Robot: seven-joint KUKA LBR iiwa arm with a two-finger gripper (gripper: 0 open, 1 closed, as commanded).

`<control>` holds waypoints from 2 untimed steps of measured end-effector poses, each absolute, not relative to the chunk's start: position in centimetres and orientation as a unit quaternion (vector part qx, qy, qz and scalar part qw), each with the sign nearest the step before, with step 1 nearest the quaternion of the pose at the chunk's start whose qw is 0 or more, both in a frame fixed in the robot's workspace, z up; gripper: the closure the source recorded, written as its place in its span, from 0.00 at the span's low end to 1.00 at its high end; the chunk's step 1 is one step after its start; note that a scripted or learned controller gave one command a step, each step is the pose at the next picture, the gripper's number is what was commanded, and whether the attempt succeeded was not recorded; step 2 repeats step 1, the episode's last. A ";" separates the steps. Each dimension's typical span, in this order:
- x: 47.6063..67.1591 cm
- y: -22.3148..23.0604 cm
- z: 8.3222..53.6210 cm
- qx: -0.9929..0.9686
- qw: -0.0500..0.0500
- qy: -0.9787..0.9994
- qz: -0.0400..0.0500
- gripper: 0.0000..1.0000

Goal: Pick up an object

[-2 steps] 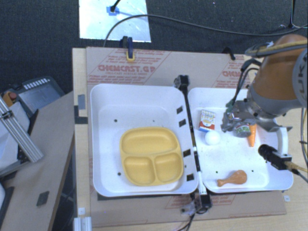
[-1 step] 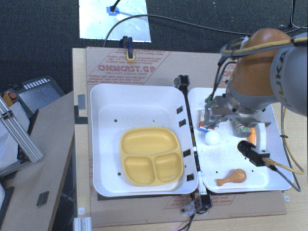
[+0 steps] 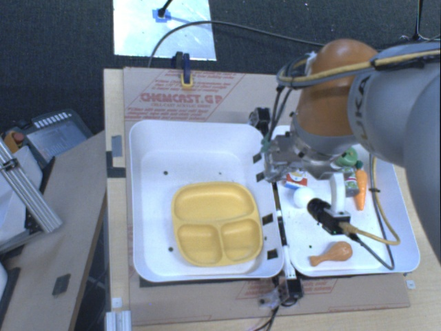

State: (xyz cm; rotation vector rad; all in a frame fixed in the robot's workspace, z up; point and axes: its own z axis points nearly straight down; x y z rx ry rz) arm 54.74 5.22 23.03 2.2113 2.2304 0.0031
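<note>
The arm's gripper (image 3: 298, 178) hangs low over the right bin (image 3: 406, 254), its grip impossible to tell. Nothing looks lifted: the drumstick (image 3: 332, 254) lies at five o'clock, the carrot (image 3: 360, 188) at three.

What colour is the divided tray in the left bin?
Yellow; the tray shows in the camera view.

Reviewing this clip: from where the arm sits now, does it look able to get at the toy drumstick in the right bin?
Probably yes. The drumstick lies alone near the right bin's front edge with nothing on top of it. The arm hangs over the same bin, further back. Only a black cable runs close beside it and might snag.
</note>
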 end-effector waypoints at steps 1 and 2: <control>55.1 10.5 23.8 0.705 0.000 0.709 0.001 1.00; 55.1 10.5 23.8 0.705 0.000 0.709 0.001 1.00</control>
